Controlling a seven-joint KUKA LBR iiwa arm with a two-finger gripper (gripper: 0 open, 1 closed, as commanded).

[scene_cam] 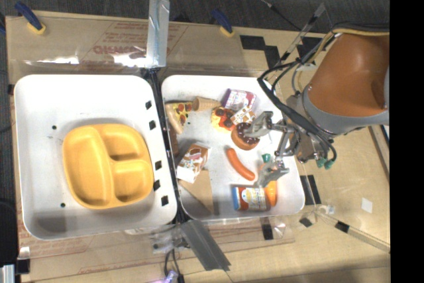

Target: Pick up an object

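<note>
My gripper [267, 148] hangs over the right side of the right bin [199, 84], reaching in from the right, and it is open. One finger [262, 122] lies by a brown doughnut [245, 137]. The other finger [273, 173] sits just above an orange-capped jar [254, 197] lying on its side. Nothing is held between them. An orange-red sausage [240, 164] lies just left of the gripper. A purple packet [237, 100], a small red and yellow toy [224, 117], a pizza slice [180, 113] and a snack packet [192, 162] lie further left.
The left bin [40, 93] holds a yellow divided plate [106, 164]. A brown cardboard piece [199, 190] lies at the front of the right bin. Black cables [281, 69] loop from the arm over the right bin's far right corner.
</note>
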